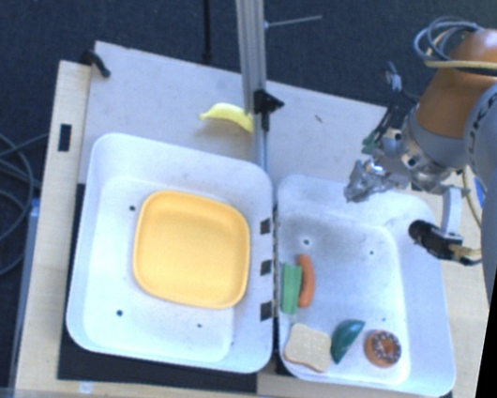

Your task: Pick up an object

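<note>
My gripper [359,188] hangs above the far rim of the right bin [421,300], with nothing between its fingers. Well below it in that bin lie an orange sausage [307,280] and a green block [290,288] against the left wall. Along the near edge sit a slice of bread [308,348], a dark green wedge [346,338] and a sprinkled doughnut [382,348]. The left bin [107,216] holds a yellow square plate [192,248].
A yellow banana [228,116] lies on the bench behind the left bin. A slanted metal pole [252,42] rises from the gap between the bins at the back. Bare floor fills the middle of the right bin.
</note>
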Robot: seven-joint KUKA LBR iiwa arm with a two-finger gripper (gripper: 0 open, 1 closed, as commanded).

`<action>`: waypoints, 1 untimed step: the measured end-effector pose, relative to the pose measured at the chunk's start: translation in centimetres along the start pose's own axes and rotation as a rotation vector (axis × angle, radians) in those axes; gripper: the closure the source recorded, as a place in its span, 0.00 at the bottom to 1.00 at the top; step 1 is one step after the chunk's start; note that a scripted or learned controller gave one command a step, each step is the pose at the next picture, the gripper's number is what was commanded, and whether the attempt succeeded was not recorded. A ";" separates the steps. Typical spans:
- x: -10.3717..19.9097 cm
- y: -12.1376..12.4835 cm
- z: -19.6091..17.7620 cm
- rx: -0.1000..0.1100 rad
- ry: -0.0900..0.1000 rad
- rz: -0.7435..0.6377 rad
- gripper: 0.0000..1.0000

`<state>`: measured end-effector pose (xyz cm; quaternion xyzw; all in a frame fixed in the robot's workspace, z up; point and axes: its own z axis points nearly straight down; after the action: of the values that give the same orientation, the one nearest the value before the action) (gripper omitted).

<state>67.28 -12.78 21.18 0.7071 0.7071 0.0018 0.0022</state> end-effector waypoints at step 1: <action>5.7 -0.6 0.4 0.005 0.001 -0.003 1.00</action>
<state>66.70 -7.07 20.80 0.7060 0.7082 0.0005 0.0002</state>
